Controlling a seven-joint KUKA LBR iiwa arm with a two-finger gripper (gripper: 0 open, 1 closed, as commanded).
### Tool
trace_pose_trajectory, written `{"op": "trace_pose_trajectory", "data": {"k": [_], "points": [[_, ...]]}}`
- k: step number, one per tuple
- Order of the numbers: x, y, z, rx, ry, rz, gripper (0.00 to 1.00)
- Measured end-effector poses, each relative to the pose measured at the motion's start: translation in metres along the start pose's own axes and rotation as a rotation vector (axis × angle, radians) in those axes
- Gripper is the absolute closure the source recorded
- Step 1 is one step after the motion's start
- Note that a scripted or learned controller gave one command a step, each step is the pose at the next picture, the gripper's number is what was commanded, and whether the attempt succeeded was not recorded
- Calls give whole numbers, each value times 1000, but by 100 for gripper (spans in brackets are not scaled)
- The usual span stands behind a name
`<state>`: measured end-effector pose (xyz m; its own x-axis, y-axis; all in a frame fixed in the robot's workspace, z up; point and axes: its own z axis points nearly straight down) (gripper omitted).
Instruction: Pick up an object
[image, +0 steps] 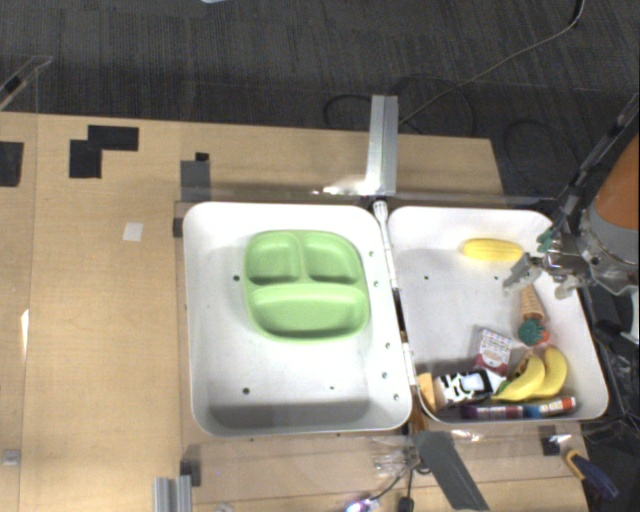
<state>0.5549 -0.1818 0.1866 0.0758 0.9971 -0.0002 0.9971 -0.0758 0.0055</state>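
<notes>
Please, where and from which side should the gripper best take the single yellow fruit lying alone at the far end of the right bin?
Probably from straight above, at the middle of the yellow fruit, with the fingers closing across its short width. It lies flat with its long axis running left-right in the right bin, and bare floor lies around it, so nothing crowds that approach. The gripper is already close on its right.

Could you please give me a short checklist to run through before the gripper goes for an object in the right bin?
1. Gripper over the right bin: ok, near its far right side.
2. Fingers apart, nothing between them: ok.
3. Lemon apart from the rest: ok.
4. Ice cream cone below the gripper, free of the pile: ok.
5. Bananas, marker and packet crowded at the near wall: not ok.
6. Green tray out of the way: ok, in the left bin.
</notes>
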Motion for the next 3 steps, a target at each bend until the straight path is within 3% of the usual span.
{"op": "trace_pose_trajectory", "data": {"k": [1, 2, 3], "points": [[29, 53, 74, 0, 0, -238, 0], [44, 101, 96, 51, 4, -341, 0], [-20, 54, 79, -3, -2, -444, 0]]}}
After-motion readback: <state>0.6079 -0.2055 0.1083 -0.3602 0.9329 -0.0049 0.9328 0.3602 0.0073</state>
